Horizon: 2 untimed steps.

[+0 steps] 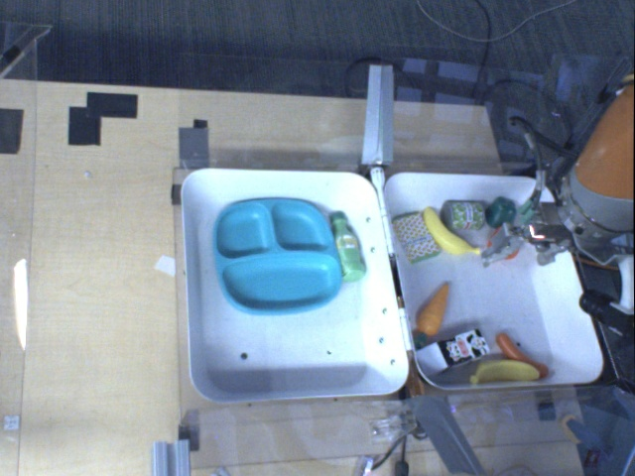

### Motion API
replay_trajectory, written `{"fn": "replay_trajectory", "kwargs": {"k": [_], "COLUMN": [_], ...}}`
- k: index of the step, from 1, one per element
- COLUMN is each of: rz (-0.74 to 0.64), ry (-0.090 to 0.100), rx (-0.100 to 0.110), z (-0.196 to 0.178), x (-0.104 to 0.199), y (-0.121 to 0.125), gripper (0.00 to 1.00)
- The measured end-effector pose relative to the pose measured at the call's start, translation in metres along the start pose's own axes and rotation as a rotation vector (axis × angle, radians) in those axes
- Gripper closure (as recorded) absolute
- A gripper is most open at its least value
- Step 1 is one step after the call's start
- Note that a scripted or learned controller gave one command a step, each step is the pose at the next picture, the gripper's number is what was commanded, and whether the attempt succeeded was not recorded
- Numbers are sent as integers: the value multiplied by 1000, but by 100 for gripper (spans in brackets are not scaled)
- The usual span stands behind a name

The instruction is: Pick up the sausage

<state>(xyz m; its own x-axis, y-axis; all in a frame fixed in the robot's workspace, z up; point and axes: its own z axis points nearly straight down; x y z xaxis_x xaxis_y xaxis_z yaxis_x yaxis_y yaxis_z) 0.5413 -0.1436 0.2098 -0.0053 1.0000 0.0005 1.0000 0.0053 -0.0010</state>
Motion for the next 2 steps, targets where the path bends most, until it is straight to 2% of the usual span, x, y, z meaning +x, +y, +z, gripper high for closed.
{"fn": "replay_trajectory", "kwargs": {"k": [1, 2], "rz": [-112, -162], "ry": [0, -7], "rx": [0, -13], "z": [112, 121], "x": [-58, -33], "y": [-49, -51], "gripper": [0, 0]}}
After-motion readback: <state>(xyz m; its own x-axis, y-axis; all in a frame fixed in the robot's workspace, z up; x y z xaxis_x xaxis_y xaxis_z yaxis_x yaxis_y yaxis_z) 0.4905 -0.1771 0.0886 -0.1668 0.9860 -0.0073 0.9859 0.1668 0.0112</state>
